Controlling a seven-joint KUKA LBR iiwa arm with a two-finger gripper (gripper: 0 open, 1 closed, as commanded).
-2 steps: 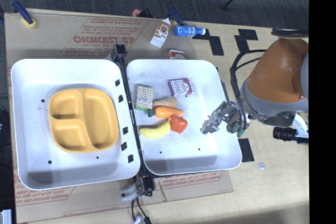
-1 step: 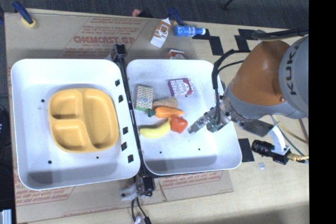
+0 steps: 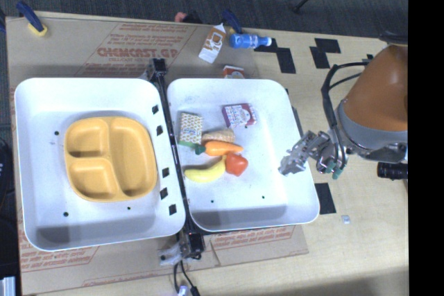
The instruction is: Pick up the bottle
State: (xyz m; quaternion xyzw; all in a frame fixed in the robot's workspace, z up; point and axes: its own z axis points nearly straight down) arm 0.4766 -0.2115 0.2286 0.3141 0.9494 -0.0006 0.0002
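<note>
The bottle [image 3: 250, 41] is small and blue with a pale cap end, lying on its side on the bench behind the right bin [image 3: 277, 208], outside both bins. My gripper [image 3: 297, 157] hangs low over the right rim of the right bin, far in front of the bottle and somewhat to its right. Nothing shows in the gripper. The grey arm with its orange band [image 3: 381, 90] comes in from the right edge.
The right bin holds a cracker box [image 3: 191, 127], a purple packet [image 3: 238, 114], a carrot [image 3: 222, 147], a banana [image 3: 205, 173] and a red fruit [image 3: 236, 164]. A yellow divided tray [image 3: 111, 156] lies in the left bin [image 3: 35, 218]. A small carton [image 3: 213, 44] lies left of the bottle.
</note>
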